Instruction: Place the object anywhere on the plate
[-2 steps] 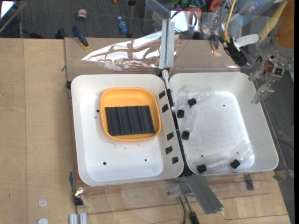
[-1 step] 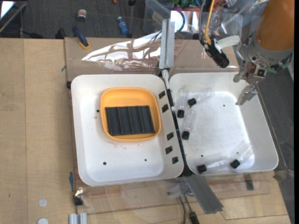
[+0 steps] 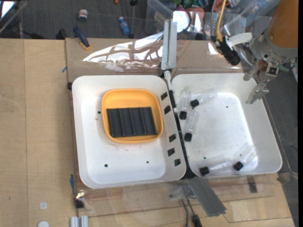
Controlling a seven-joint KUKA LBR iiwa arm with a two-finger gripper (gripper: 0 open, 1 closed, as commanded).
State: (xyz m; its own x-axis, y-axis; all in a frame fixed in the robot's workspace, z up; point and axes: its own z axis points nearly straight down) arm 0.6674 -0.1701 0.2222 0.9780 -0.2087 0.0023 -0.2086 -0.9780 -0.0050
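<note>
An orange-yellow plate (image 3: 110, 102) lies in the left white bin (image 3: 90, 155). A black ribbed rectangular block (image 3: 131, 121) rests flat in the plate's middle. In the right white bin (image 3: 227, 126) lie several clear tubes with black caps: some along the left wall (image 3: 191, 122), others at the front (image 3: 222, 165). My gripper (image 3: 258, 86) hangs above the right bin's far right corner, well away from the plate, and nothing is visibly held in it.
A grey divider bar (image 3: 169, 44) stands upright behind the seam between the bins. Black clips (image 3: 171, 138) line the seam. A clear box of cluttered items (image 3: 199, 1) sits behind the bench. Cables run by the arm's wrist (image 3: 229, 51).
</note>
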